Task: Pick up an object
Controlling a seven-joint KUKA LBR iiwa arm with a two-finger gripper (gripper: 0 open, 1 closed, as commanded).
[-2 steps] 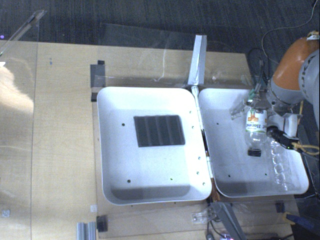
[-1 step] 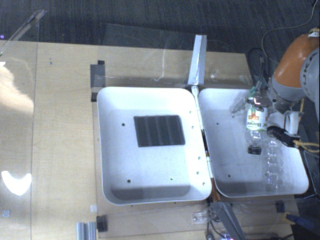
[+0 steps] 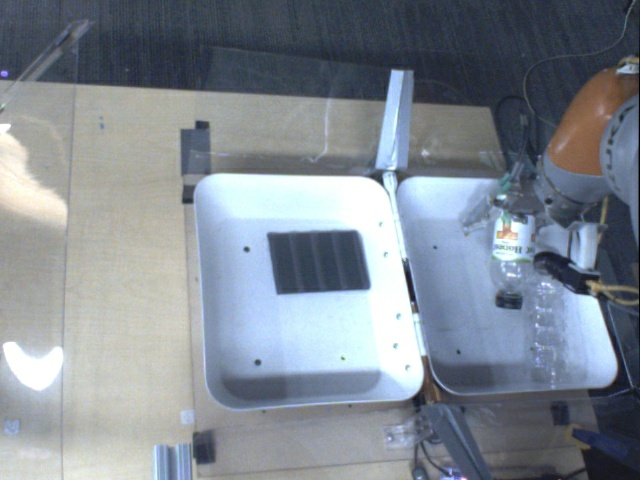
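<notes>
Two shallow white bins are carried side by side on the bench. The left bin [image 3: 300,193] holds one dark ribbed pad [image 3: 319,261], lying flat near its middle. The right bin [image 3: 450,363] holds the candidates for picking: one small clear bottle [image 3: 511,251] with a red and white label and a dark cap, lying toward the bin's far right corner with the cap pointing to the near edge, and what appears to be one transparent ribbed piece [image 3: 545,333] just beside it toward the near right corner; its outline is too faint for a firm identification.

The arm [image 3: 590,133] is positioned over the far right corner of the right bin, with the pincer [image 3: 515,208] directly above the bottle's upper end. Whether its fingers are spread or pressed together cannot be told, since they merge with the bottle and the clutter around the wrist. No object can be confirmed as held.

The bottle is judged light, stiff and smooth, liable to roll or slip because of its round plastic body. A hold across the labelled midsection is advised, where the label offers some friction. The clear piece is judged lighter and possibly crushable.

Count: two bins, one pad, one bottle, one clear piece.
</notes>
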